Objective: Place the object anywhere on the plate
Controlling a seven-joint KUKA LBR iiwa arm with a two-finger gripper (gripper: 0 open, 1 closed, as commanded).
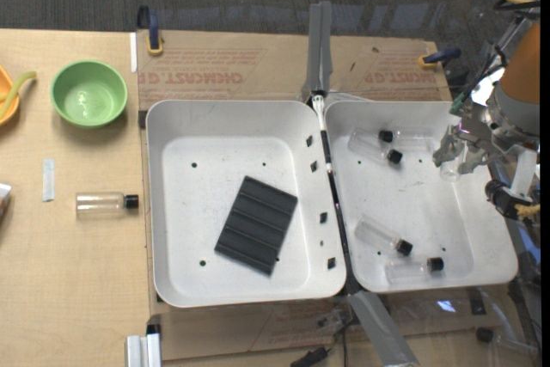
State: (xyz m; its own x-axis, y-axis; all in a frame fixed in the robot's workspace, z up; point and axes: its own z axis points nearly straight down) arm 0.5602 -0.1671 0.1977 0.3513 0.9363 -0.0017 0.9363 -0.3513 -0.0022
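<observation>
On the bare bench to the left stand a green bowl (89,94) and, nearer, a small clear bottle (106,202) lying on its side. The left bin (172,120) holds a dark ribbed plate (256,225), tilted, with nothing on it. The right bin (412,275) holds four clear vials (384,239) with black caps, two far, two near. The gripper (453,152) hangs over that bin's right side, far half; whether it grips anything I cannot tell.

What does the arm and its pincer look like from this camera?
The arm is grey with an orange band above the wrist. Its pincer is pale silver metal, on a grey-and-white wrist block. A yellow-edged ring sits at the top right.
</observation>
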